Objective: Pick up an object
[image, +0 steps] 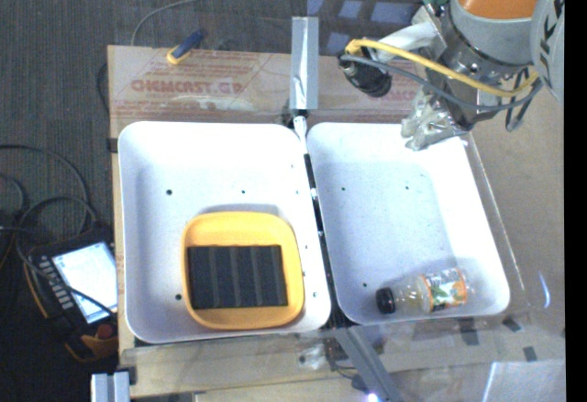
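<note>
A small clear bottle (425, 291) with a black cap and a green and orange label lies on its side in the near right corner of the right bin (394, 198). A yellow square container (243, 270) with a dark ribbed top rests in the near half of the left bin (165, 171). My gripper (427, 128) hangs over the far right corner of the right bin, well above and away from the bottle. Nothing shows between its pale fingertips.
A grey post (304, 65) stands at the far end of the wall between the bins. Yellow and black cables (404, 56) loop off the wrist. A tablet (78, 273) lies on the floor to the left.
</note>
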Robot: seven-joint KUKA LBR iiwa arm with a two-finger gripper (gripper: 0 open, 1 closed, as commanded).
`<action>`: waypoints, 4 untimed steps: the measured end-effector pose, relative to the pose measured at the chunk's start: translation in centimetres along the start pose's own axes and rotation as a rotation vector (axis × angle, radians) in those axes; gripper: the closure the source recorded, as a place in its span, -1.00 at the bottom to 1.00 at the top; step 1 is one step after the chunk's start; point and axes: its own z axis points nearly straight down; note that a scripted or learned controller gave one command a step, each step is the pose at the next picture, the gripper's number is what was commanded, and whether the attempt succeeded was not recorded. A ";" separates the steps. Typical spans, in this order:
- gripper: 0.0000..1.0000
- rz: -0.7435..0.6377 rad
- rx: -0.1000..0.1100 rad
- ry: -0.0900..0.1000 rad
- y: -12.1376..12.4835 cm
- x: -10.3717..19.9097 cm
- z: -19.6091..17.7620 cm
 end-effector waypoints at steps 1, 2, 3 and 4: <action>1.00 -0.103 0.000 -0.002 -7.8 5.0 0.1; 1.00 0.006 -0.001 -0.002 -17.3 8.2 0.1; 1.00 0.007 -0.001 -0.005 -13.1 8.6 14.0; 1.00 -0.011 -0.003 0.000 -7.8 3.8 2.6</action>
